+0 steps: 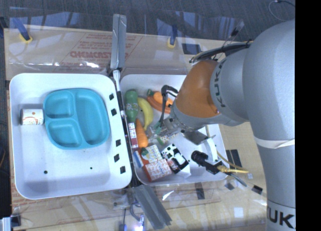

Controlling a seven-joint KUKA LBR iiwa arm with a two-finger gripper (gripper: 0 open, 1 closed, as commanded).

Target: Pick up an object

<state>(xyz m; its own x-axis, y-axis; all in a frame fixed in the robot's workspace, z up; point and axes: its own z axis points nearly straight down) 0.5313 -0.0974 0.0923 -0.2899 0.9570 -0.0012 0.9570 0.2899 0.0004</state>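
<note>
My gripper is low in the right bin, among the objects in its middle. Just left of it lie a yellow banana and a green bottle. An orange carrot-like piece lies below the banana. Another orange item sits at the back, partly hidden by the wrist. A red and white box and a black-and-white item lie nearer the front. The arm hides whatever is under the gripper.
The left bin holds a blue divided plate and a small white container by its left wall. A narrow labelled item lies along the right bin's left wall. The arm's bulk covers the right bin's right side.
</note>
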